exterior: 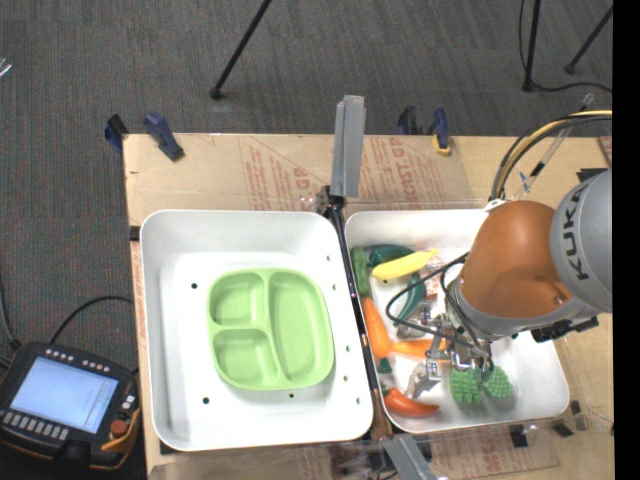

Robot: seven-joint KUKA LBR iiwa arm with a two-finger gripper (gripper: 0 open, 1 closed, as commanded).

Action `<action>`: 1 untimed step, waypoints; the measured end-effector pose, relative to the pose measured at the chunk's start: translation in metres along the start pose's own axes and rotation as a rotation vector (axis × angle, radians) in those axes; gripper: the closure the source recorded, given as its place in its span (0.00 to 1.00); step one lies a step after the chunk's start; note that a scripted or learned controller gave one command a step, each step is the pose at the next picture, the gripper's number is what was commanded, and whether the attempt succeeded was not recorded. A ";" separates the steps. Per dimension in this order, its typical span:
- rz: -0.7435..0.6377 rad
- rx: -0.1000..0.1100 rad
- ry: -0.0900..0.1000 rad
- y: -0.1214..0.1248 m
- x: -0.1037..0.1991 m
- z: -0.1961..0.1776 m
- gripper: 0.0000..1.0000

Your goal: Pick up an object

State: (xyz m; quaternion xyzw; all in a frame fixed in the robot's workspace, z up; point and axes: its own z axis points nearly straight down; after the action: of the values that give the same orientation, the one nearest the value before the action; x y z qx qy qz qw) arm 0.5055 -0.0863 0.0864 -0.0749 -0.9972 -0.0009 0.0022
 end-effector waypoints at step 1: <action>0.225 0.000 -0.003 0.002 -0.012 0.000 0.00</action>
State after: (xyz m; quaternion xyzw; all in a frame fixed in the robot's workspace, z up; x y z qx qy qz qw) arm 0.5176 -0.0859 0.0866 -0.1864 -0.9825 -0.0005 0.0008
